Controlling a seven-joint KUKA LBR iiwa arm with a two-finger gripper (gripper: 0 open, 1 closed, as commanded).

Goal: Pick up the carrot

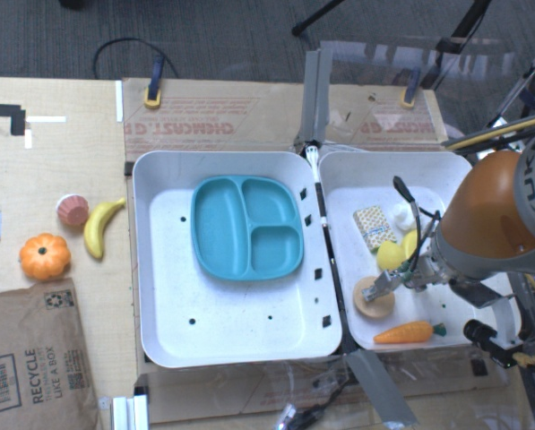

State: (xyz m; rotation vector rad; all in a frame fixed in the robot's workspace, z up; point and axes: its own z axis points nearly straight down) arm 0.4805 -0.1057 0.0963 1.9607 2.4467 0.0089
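Stage: pre-grasp | carrot (pixel 404 333) lying in right bin (pixel 339 240) (near front wall), ungrasped | end effector (pixel 381 287) over wooden disc (pixel 374 299), open-or-closed undeterminable | remaining: reach, grip, lift

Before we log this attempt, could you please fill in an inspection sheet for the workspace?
Surface: two white bins; left bin holds a blue divided plate.
Job's things: carrot lies in the right bin, near its front edge, untouched.
Clutter: lemon, round wooden piece, patterned packet.
Hand: hand over the wooden piece, apart from the carrot.
Cables: black loop on the floor.
Surroundings: pumpkin, banana, cardboard.
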